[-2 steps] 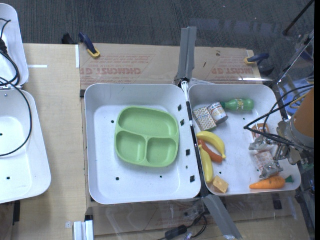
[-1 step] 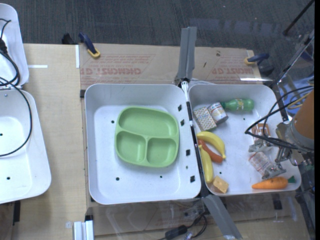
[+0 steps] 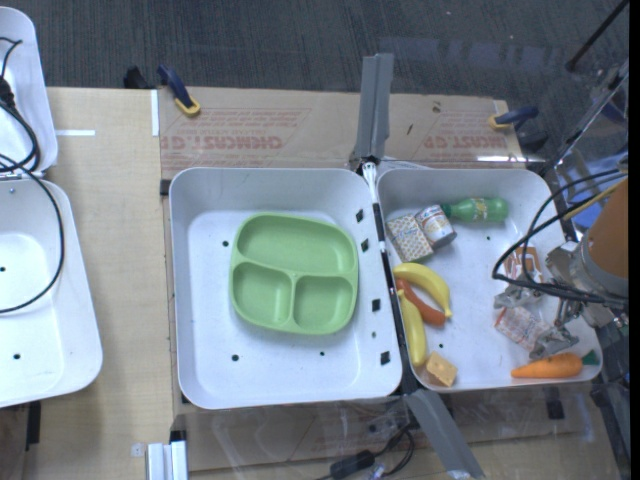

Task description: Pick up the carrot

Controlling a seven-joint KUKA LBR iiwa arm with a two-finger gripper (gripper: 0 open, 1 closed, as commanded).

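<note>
**Camera view: carrot lies at the right bin's front right corner**

Two white bins sit side by side on the bench. The left bin (image 3: 200, 298) holds a green plate (image 3: 295, 273) with three compartments, lying flat near the middle.

The right bin (image 3: 470, 180) holds the clutter. The carrot (image 3: 547, 368) lies on its side near the front wall, close to the right corner, its tip pointing left. Just above it, the gripper (image 3: 553, 330) hangs over a crumpled clear wrapper (image 3: 520, 318); wires and glare blur it, so I cannot tell how the jaws stand. The carrot is not between them.

Along the bin's left side lie two bananas (image 3: 425, 286), one crossing a red sausage (image 3: 424, 308). A yellow cube (image 3: 441, 370) rests at the front. Toward the back are a small can (image 3: 436, 224), a patterned box (image 3: 407, 236) touching it, and a green bottle (image 3: 476, 209) on its side.
</note>
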